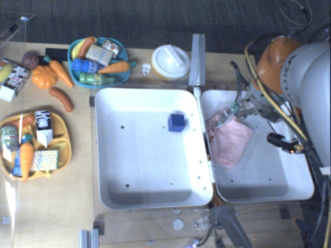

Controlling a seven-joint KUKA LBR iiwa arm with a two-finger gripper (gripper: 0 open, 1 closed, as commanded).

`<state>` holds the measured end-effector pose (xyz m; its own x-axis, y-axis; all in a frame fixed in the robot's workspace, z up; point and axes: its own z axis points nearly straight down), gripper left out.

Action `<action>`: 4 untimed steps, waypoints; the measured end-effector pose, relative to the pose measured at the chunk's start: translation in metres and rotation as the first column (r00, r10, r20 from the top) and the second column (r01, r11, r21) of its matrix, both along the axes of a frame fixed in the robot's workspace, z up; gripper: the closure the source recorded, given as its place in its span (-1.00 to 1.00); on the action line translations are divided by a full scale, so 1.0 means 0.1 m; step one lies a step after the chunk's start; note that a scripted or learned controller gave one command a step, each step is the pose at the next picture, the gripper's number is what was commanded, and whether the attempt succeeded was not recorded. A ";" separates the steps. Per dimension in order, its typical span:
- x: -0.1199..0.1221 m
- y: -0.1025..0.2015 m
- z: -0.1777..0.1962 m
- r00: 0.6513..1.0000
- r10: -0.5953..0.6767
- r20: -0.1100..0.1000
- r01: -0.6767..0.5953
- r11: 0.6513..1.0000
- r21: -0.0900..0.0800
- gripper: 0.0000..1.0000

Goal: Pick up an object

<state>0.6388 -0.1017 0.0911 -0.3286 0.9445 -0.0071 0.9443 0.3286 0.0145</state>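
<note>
The gripper (230, 113) hangs directly above the upper end of the pink cloth (231, 140) in the right bin (289, 190), the cloth stretching downward from it, and whether it is closed I cannot tell.

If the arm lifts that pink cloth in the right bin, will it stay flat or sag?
Probably sag. The pink cloth lies rumpled with soft folds, so it looks floppy and light. The gripper sits at its upper edge; lifted from there, the rest would likely hang and drag across the right bin.
</note>
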 end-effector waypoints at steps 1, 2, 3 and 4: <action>0.29 0.05 0.00 0.994 0.102 -0.024 -0.102 0.995 0.000 -1.00; 0.34 0.07 0.13 0.994 0.109 -0.004 -0.109 0.994 -0.006 1.00; 0.31 0.13 0.11 0.993 0.114 -0.019 -0.114 0.993 0.006 -1.00; -0.25 0.00 -0.01 0.998 0.055 -0.004 -0.055 0.999 0.001 -1.00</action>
<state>0.6135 -0.1014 0.0899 -0.3797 0.9251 -0.0049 0.9250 0.3797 0.0112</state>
